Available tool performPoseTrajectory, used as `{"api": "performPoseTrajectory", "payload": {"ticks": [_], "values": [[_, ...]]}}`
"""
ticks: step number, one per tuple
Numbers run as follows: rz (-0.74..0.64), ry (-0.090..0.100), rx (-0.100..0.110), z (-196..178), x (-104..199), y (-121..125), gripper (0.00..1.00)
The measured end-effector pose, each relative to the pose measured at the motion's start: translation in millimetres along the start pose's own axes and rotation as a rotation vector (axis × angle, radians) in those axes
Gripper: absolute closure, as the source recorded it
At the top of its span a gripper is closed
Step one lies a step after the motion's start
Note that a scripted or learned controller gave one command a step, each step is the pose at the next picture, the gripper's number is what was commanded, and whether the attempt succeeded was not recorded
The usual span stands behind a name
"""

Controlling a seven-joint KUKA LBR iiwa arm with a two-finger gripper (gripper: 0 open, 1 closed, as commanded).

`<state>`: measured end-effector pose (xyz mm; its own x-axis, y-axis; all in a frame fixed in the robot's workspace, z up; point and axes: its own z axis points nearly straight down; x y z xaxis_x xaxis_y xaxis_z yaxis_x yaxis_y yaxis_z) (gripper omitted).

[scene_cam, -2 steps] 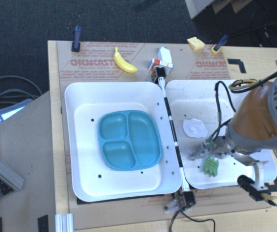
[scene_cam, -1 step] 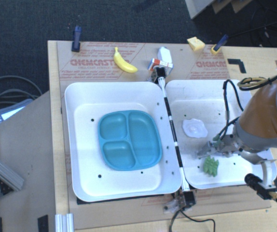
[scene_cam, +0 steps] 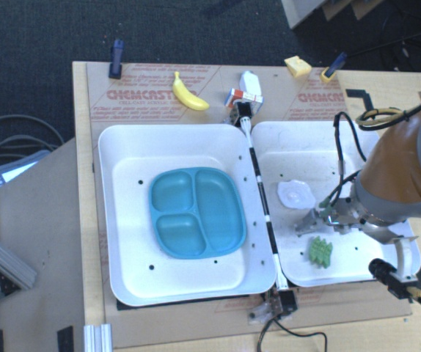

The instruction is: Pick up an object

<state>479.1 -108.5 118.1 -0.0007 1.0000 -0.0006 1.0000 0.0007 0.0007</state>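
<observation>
1. Gripper (scene_cam: 309, 224) low in right bin (scene_cam: 298, 141), reaching in from right; fingers too small and blurred to read, cannot tell if spread or closed. Nothing seen between them.
2. Green toy (scene_cam: 320, 250) lying on right bin floor, just below and slightly right of gripper tip, near but apart. Looks like small leafy vegetable piece; likely soft, bumpy, light.
3. Clear round lid (scene_cam: 296, 194) flat on same floor, just above and left of gripper tip. Thin, flat, probably hard to pinch from above.
4. Gripper tip sits between these two, closer call which is target; green toy judged easier grab.
5. Grey wrist and orange band (scene_cam: 401, 171) leaning over right bin's right side, black cables looped above. Low slanted pose suggests approach or descent stage, grasp not yet confirmed.
6. Left bin (scene_cam: 122, 149) holding blue divided plate (scene_cam: 196, 211), centred, flat, well apart from gripper. Too wide for a two-finger pinch except at rim.
7. Outside bins, on board behind: banana (scene_cam: 188, 94) near left bin's back edge, small red-white box (scene_cam: 246, 94) at the bin seam, yellow block (scene_cam: 297, 66) further right. All beyond bin walls, likely spares, not reachable targets now.
8. Risk: closing on bare floor between toy and lid, or nudging toy toward front wall.
</observation>
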Motion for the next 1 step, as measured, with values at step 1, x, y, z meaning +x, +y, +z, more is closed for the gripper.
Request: {"api": "performPoseTrajectory", "payload": {"ticks": [1], "values": [[0.001,0.000,0.000,2.5,-8.3,-0.2,0.00]]}}
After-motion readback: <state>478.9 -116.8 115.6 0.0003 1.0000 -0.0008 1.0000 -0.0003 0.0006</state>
